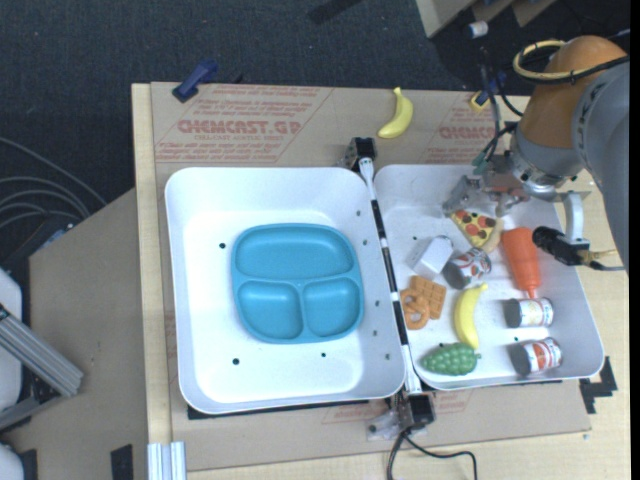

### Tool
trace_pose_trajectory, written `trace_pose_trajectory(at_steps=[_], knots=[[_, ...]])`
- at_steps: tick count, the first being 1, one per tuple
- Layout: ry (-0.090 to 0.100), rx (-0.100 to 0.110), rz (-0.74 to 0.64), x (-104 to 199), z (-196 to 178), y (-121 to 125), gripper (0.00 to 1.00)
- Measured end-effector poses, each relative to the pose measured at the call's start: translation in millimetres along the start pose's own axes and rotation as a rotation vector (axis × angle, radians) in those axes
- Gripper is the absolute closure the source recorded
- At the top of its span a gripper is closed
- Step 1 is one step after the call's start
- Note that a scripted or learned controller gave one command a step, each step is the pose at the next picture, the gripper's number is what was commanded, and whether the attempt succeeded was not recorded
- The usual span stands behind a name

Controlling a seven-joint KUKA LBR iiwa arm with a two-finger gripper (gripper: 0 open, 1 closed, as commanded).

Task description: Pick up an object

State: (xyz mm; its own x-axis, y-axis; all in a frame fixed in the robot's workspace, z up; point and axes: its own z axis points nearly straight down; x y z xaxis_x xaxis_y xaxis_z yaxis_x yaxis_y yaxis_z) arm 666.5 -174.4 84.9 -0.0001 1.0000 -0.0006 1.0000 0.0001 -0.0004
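My claw (480, 193) hovers low over the pizza slice (475, 226) near the right bin's (590, 343) far edge; whether it is wide or narrow I cannot tell; next, I judge, descend squarely and close.

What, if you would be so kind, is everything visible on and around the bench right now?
Divided plate: 1, blue, left bin.
Bins: 2, white, side by side.
Bananas: 2, yellow, one in right bin, one on bench behind the bins.
Pizza slice: 1, right bin, by the gripper.
Carrot: 1, orange, right bin.
Waffle: 1, tan, right bin.
Grapes: 1 bunch, green, right bin front.
Cans: 2, right bin, lying down.
Grey block: 1, right bin.
Gripper: 1, over right bin's far end.
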Motion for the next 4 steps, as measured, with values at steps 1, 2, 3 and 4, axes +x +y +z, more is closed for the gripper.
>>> trace_pose_trajectory(at_steps=[1, 2, 3, 4], knots=[[-0.001, -0.001, 0.000, -4.7, -0.1, 0.1, 0.00], [-0.001, -0.002, 0.000, -9.5, -0.2, 0.2, 0.00], [-0.001, -0.002, 0.000, -11.8, -0.2, 0.3, 0.00], [0.001, 0.002, 0.000, -13.6, 0.1, -27.9, 0.00]])
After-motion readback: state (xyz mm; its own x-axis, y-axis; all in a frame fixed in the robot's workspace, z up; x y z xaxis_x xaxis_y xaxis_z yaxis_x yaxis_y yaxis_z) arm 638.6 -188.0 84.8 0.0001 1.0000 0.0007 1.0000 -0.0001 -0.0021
